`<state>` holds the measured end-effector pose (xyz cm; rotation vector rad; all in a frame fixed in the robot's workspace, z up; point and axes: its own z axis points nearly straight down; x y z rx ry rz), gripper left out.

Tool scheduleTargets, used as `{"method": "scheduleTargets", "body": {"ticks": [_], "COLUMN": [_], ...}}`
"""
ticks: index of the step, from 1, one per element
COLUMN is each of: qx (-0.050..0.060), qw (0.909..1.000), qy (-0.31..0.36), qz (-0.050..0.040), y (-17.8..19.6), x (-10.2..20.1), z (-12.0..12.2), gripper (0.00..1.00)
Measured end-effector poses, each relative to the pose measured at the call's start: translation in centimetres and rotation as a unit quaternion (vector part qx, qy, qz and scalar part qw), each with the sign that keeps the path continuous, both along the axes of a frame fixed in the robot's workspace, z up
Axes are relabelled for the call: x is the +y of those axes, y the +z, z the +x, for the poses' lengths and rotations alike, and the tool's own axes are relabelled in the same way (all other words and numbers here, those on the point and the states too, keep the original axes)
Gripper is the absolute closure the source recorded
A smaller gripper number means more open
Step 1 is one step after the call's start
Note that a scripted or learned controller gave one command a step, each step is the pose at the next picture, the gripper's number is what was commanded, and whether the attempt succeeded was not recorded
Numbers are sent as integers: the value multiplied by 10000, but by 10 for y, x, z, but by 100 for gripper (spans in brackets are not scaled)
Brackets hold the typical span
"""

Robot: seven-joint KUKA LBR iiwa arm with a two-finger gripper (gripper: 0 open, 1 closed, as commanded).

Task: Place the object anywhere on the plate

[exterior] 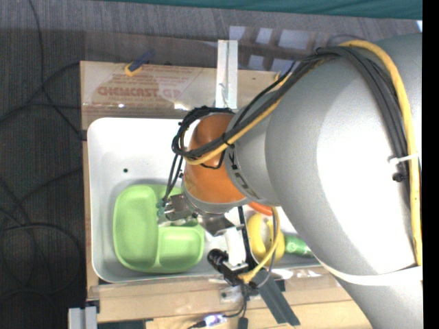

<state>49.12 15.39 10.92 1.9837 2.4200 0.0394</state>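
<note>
A light green sectioned plate (pixel 147 235) lies in the front part of the left white bin (pixel 116 156). The grey arm with its orange band (pixel 212 163) hangs over the middle of the bench, its wrist right above the plate's right edge. The gripper (pixel 171 210) is mostly covered by the wrist and points down at the plate's upper right rim. A yellow object (pixel 259 235), banana-like, lies to the right of the wrist, with a green object (pixel 296 245) beside it and a bit of orange (pixel 257 210) above it. I see nothing held.
Cables (pixel 180 142) loop around the wrist and trail down to a black fitting (pixel 223 262) at the bins' front rim. The arm's large grey body (pixel 343 163) covers the right bin. A cardboard sheet (pixel 144 88) lies behind the left bin.
</note>
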Motion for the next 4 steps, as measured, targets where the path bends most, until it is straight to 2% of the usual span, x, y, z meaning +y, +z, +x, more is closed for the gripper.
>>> {"method": "scheduleTargets", "body": {"ticks": [1, 2, 3, 4], "qx": [139, -3, 141, 141], "qw": [9989, 9952, 9881, 9873], "qy": [449, -976, -1531, -1582], "qz": [-83, -5, -71, -54], "y": [44, -12, 65, -10], "x": [19, 71, 23, 45], "z": [72, 78, 129, 76], "gripper": [100, 100, 100, 100]}}
